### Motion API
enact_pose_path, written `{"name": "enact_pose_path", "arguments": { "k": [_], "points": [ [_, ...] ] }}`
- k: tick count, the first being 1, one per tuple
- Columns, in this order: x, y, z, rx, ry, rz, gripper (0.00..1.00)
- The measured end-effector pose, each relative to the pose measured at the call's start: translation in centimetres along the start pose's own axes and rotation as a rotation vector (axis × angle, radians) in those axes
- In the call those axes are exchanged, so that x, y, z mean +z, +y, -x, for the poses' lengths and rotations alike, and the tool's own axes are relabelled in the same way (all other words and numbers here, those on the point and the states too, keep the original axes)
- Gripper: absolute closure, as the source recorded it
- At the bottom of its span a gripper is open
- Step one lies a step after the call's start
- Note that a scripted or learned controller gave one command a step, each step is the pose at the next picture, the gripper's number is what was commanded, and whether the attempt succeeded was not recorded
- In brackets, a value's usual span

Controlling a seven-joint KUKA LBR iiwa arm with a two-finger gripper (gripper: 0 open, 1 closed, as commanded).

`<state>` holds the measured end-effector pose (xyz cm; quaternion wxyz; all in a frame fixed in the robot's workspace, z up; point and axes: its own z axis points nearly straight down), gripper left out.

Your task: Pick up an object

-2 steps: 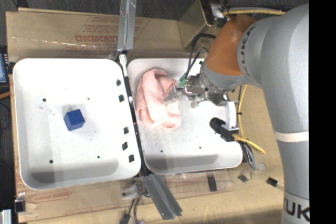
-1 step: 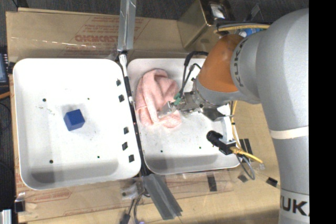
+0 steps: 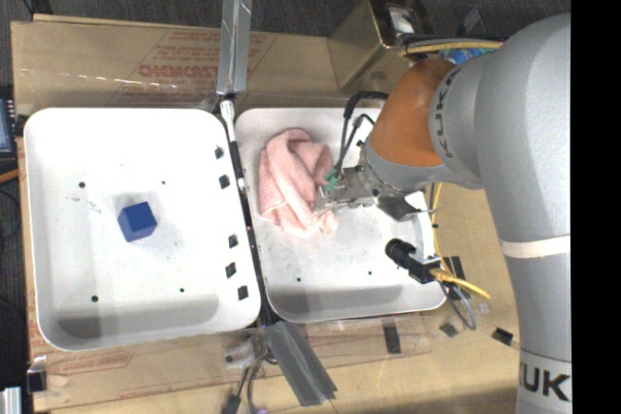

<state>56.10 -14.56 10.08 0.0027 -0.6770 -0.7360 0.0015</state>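
Just left of the fingers (image 3: 335, 192) lies the pink cloth (image 3: 291, 179), touching them.

A robotics lab: white bins (image 3: 58, 305) on a cardboard-covered bench (image 3: 107, 53) (grey KUKA arm (image 3: 514, 111) overhead).

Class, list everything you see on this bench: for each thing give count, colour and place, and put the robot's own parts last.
Shallow plastic bins: two, white, side by side on the bench.
Small cube: one, blue, in the left bin.
Crumpled cloth towel: one, pink, in the right bin, left part.
Flat cardboard sheet: one, brown, behind the bins.
Robot arm: one, grey with orange band, reaching in from the right.
Gripper: one, at the towel's right edge.
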Motion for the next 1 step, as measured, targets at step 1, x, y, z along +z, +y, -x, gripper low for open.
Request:
{"name": "enact_pose_path", "arguments": {
  "k": [1],
  "points": [
    [-9.10,6.01,-5.52,-0.190,-0.002,0.003,1.00]
  ]
}}
